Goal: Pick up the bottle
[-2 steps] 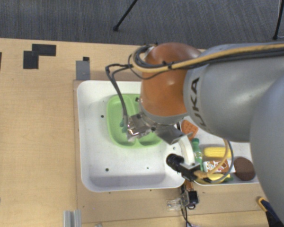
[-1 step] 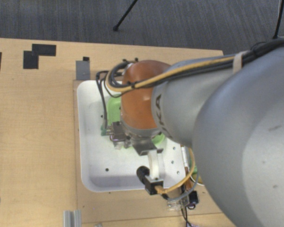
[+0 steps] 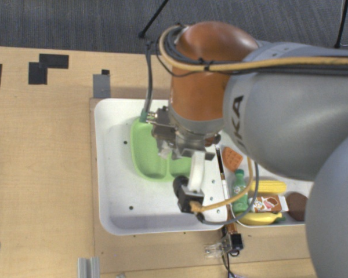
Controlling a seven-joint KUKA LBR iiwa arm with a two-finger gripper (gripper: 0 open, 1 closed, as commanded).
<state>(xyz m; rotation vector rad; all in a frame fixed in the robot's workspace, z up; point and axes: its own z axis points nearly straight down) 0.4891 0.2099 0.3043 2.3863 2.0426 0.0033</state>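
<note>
Grey metal with a broad orange band, the KUKA arm (image 3: pixel 278 114) takes up most of the view's right half and reaches in over the pale wooden bench (image 3: pixel 40 172). Beneath it sit two shallow white plastic bins. The left-hand bin (image 3: pixel 119 204) is mostly open to sight, while the right-hand bin (image 3: pixel 278 224) shows as a strip under the arm.

A lime-green plastic dish (image 3: pixel 146 152) lies in the left-hand bin, and the gripper (image 3: pixel 173 150) hangs low over the dish's right side. The wrist covers the gripper from above, so whether it is spread or pressed together cannot be told. Nothing can be seen held in it.

The right-hand bin holds a yellow banana (image 3: pixel 258 218), a yellow corn-like piece (image 3: pixel 269 186) and the small green plastic bottle (image 3: pixel 239 181), which is close to that bin's left wall. The bottle is partly masked. Its long axis seems to run roughly up and down the view, cap toward the top.

The bottle lies to the view's right of the gripper and a little lower, across the walls where the two bins meet. By that reading the pick is not yet begun. The gripper would have to cross into the other bin and close across the bottle's narrow width.
</note>
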